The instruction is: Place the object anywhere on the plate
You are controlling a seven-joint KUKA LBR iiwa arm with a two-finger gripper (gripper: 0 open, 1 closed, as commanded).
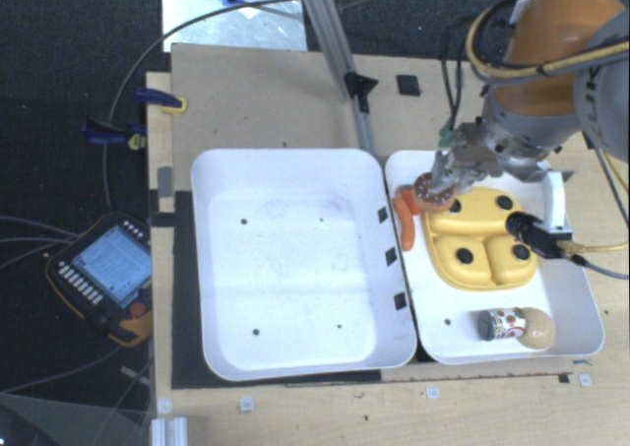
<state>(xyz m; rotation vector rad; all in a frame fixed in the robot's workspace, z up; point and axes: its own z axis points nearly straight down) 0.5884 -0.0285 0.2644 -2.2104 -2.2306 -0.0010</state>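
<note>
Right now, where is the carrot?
The carrot lies in the right bin, along its left wall, beside the yellow plate and just below-left of the gripper.

Left white bin [295, 257] sits on a cardboard-covered bench [256, 99], touching the right white bin [571, 321] along its side. Small bottle-like item with patterned label [514, 326] lies on its side near the right bin's front edge. Teach pendant [103, 277] rests off the bench's left; blue-and-yellow clamps [138, 114] grip the bench's left edge; a grey pole [330, 21] slants up from the back
</note>
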